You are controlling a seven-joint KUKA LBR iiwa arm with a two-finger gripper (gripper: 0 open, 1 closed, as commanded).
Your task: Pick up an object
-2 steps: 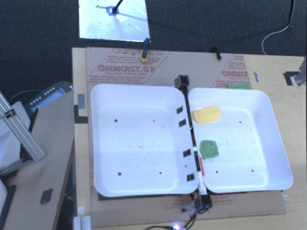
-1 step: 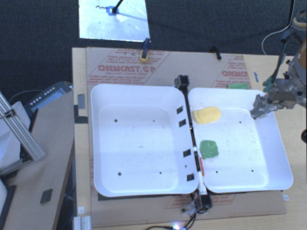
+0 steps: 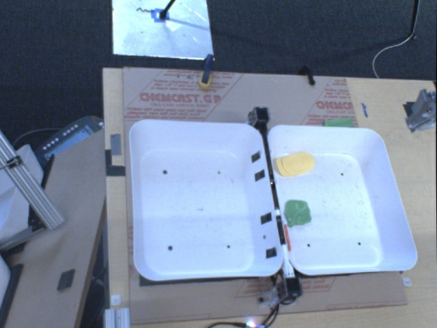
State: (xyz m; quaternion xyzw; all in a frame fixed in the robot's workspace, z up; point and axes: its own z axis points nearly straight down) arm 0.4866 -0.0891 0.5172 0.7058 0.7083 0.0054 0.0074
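A flat yellow object (image 3: 295, 164) lies in the right bin (image 3: 389, 183), near its upper left corner and close to the divider. Below it, a crumpled green object (image 3: 297, 212) rests on the bin floor, also near the left wall. A grey metal piece that looks like my gripper (image 3: 420, 109) pokes in at the right edge of the view. It is outside the bins, beyond the right bin's far right corner, well away from both objects. Nothing shows in its grasp.
The left bin (image 3: 147, 197) stands beside the right one, joined by a black clipped divider (image 3: 270, 197). Both sit on a brown board (image 3: 177, 98). A green patch (image 3: 339, 122) lies on the board behind the right bin. A white cable (image 3: 396, 43) runs at the upper right.
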